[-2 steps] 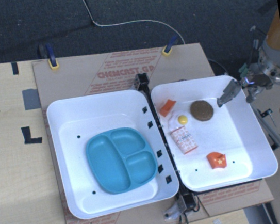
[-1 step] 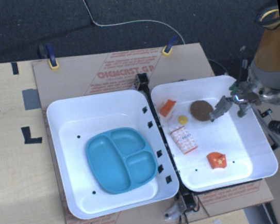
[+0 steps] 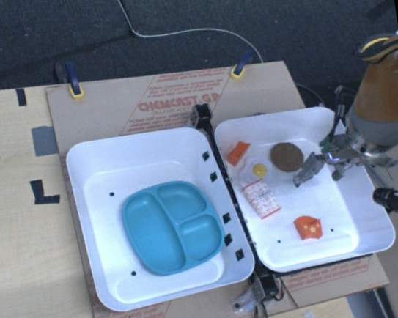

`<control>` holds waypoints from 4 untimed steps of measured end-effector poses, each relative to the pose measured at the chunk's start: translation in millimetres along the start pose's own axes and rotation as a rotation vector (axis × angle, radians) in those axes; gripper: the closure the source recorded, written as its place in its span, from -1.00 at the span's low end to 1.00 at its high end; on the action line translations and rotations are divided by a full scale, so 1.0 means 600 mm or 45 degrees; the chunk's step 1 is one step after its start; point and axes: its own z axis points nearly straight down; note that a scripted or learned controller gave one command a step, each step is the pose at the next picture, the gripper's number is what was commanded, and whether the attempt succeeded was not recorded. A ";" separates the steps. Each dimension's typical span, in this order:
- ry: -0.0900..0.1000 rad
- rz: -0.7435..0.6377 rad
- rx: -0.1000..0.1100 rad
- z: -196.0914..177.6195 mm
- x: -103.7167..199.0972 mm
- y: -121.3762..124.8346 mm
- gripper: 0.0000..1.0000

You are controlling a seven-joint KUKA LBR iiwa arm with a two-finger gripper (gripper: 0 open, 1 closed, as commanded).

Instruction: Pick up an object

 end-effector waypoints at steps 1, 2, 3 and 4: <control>0.000 -0.002 0.000 0.094 0.000 0.014 -1.00; 0.001 -0.004 -0.006 0.073 0.001 0.017 1.00; -0.003 -0.001 -0.014 -0.021 -0.015 0.016 1.00; -0.003 -0.003 -0.016 -0.110 -0.015 0.018 1.00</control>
